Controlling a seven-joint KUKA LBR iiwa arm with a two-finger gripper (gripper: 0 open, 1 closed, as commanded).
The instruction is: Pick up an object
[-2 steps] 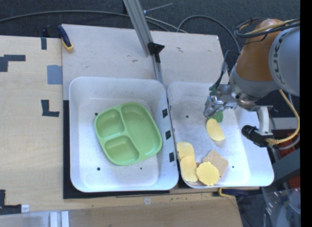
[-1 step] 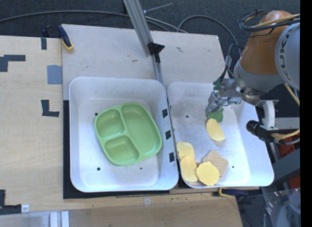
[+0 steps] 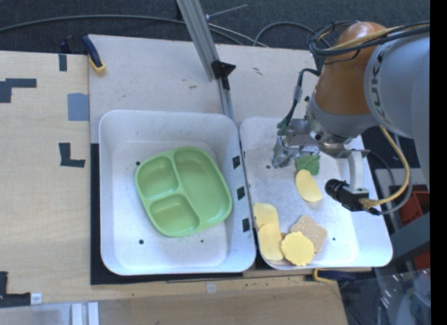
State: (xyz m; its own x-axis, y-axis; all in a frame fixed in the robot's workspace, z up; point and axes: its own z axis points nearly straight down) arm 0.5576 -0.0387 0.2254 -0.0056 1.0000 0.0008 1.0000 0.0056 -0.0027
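two shallow white bins sit side by side on a pale bench. the gripper (image 3: 285, 154) hangs low in the right bin (image 3: 363, 243), and whether it is open or closed i cannot tell. a green piece (image 3: 309, 162) lies just beside it, mostly hidden under the wrist; a yellow oval piece (image 3: 308, 186) lies near, just below. the oval looks the safer target: centre over it, descend straight. further yellow slices (image 3: 269, 227) lie beyond. the green divided plate (image 3: 183, 191) stays well apart.
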